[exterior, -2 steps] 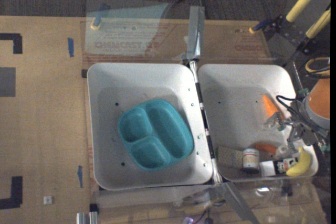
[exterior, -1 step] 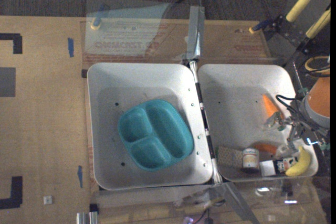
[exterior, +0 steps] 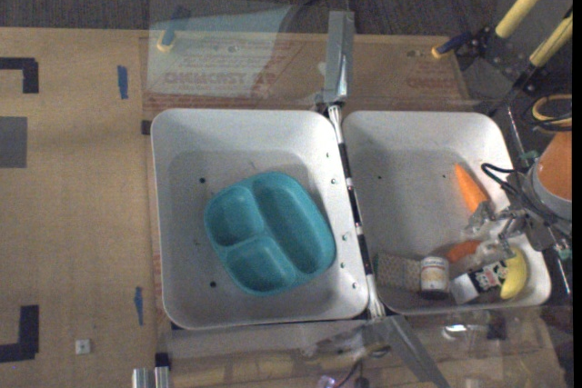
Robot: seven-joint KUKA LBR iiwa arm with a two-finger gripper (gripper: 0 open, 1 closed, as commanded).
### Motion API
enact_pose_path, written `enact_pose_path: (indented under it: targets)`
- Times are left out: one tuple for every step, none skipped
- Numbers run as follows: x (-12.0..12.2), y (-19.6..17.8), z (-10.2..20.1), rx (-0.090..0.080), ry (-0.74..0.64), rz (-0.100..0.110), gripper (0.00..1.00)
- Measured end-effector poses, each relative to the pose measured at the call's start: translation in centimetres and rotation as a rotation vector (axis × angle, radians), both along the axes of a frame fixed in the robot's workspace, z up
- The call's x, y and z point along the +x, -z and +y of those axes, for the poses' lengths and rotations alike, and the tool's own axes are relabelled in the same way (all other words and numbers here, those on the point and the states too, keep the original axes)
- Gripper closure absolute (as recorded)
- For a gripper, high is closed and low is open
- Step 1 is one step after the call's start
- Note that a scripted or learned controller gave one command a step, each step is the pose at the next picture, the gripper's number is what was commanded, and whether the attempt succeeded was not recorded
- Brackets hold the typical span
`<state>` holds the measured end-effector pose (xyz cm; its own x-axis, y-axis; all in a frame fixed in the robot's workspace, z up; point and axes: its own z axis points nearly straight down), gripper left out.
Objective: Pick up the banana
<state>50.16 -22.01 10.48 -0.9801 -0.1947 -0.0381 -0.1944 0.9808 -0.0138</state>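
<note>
We see the grey arm w/ metal two-finger gripper (exterior: 496,227) reaching in from right, low over right shallow white bin (exterior: 409,150), just left of curved yellow banana (exterior: 515,275); gripper state can't tell.

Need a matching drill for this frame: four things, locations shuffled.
Things:
1. teal divided plastic plate
2. yellow banana
3. orange carrot-shaped toy
4. small round white jar

Places:
A. right bin, front right corner
B. left bin, middle
C. right bin, along the front wall, left of the banana
D. right bin, centre-right, behind the banana

Pairs: 1-B, 2-A, 3-D, 4-C
</note>
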Motion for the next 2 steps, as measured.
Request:
enact_pose_path:
  targets:
    - [0.36,-0.34,0.06,-0.001,0.0,-0.01,0.0]
    - [0.73,0.63,0.3,-0.006,-0.119,-0.011,0.0]
